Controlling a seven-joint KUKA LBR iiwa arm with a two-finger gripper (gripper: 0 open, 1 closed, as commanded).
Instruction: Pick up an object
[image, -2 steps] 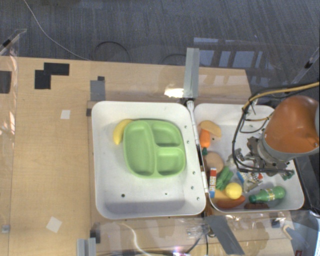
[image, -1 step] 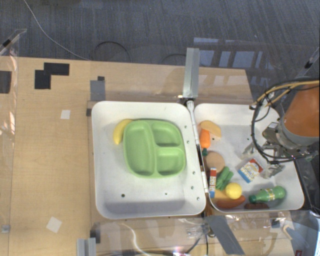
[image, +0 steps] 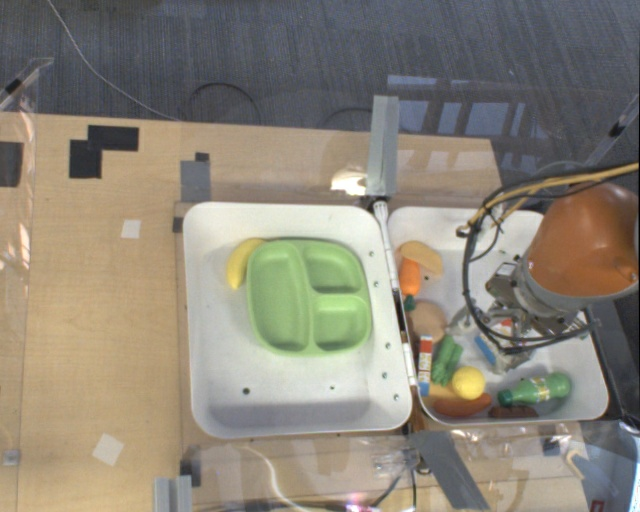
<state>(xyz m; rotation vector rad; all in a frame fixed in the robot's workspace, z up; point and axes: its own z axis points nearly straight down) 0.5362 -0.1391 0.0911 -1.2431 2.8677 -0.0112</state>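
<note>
Pincer (image: 508, 335) over the crowded right bin (image: 596, 385) — grip state hidden; left bin (image: 215, 400) roomier.

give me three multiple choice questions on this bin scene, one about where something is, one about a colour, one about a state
1. Where does the green divided plate lie?
A. in the left bin
B. in the right bin
C. on the bare bench

2. What colour is the band above the arm's wrist?
A. blue
B. orange
C. white

3. How does the green bottle sit in the right bin?
A. standing upright
B. lying on its side
C. resting on the green plate

Answers:
1. A, the plate sits in the left bin, partly covering a banana.
2. B, the wide band over the right bin is orange.
3. B, the bottle lies flat near the bin's front edge, beside the lemon.
</note>
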